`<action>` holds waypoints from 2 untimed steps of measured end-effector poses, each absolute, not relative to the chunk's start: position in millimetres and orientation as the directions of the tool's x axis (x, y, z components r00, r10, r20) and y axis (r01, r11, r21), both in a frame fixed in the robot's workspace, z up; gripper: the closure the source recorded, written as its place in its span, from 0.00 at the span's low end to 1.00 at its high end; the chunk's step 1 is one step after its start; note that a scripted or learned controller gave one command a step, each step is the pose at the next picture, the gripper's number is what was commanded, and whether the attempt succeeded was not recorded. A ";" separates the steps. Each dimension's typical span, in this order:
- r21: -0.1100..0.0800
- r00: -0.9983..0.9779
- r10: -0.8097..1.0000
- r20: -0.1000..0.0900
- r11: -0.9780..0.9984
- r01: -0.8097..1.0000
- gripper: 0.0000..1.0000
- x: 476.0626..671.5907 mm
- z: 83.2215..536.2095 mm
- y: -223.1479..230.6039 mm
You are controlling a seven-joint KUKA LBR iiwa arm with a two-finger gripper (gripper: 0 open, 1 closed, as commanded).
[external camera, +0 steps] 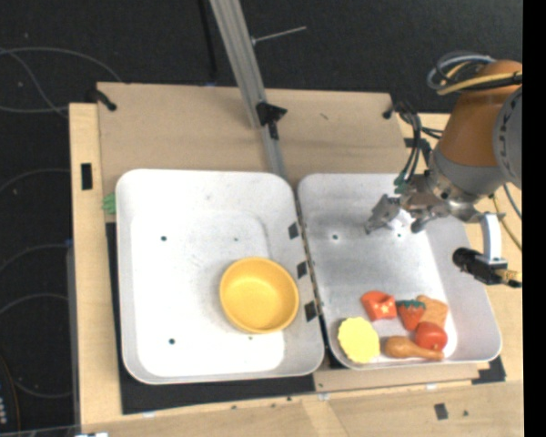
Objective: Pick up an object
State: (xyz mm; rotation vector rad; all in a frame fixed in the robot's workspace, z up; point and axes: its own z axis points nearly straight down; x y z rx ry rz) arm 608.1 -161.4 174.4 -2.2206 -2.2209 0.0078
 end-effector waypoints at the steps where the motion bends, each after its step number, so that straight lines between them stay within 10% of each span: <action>1: -0.004 0.002 1.000 -0.003 -0.002 1.000 0.00 610.8 119.9 -172.6; 2: -0.002 0.004 1.000 -0.005 -0.004 1.000 0.00 610.3 100.3 -175.2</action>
